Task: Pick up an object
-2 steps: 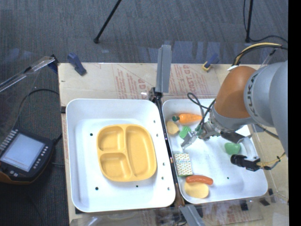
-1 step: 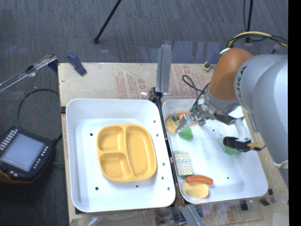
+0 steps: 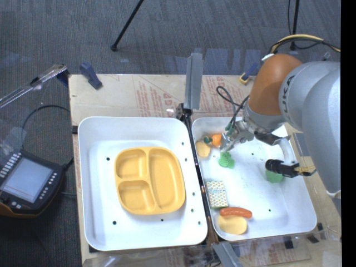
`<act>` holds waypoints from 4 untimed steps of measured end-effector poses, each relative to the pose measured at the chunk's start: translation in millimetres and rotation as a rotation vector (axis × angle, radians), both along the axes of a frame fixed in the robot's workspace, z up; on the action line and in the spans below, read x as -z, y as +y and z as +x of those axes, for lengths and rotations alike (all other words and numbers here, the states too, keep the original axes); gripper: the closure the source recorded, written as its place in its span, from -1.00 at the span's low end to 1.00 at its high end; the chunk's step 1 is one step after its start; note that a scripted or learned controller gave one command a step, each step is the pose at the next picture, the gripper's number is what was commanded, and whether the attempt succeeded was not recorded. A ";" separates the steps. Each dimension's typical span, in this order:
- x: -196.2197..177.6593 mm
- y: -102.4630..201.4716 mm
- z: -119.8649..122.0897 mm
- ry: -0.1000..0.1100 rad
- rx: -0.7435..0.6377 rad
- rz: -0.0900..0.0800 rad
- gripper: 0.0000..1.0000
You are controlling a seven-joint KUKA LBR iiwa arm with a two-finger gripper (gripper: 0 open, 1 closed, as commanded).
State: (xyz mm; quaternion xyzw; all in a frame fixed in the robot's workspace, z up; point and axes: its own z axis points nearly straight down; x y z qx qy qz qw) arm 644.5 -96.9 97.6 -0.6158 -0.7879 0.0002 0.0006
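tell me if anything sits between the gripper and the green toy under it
Nothing visible does. The gripper hangs right above the green toy in the right bin, with bare bin floor between. The orange piece and yellow piece lie off to the side.

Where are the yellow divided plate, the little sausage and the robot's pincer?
yellow divided plate [image 3: 149,180]: camera view, left bin, on its middle ridge.
sausage [image 3: 236,212]: camera view, right bin, near front, on its middle.
pincer [image 3: 227,145]: camera view, right bin, at its tip, above a small green object [image 3: 226,161].
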 end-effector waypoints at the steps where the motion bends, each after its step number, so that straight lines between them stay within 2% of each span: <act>1: 0.7 0.2 -0.3 0.001 -0.001 0.000 -1.00; 2: 10.6 8.9 -27.1 0.002 -0.165 0.001 -1.00; 3: 0.5 9.1 -26.5 0.001 -0.164 0.002 1.00; 4: -140.8 55.4 -0.4 -0.011 0.063 0.000 1.00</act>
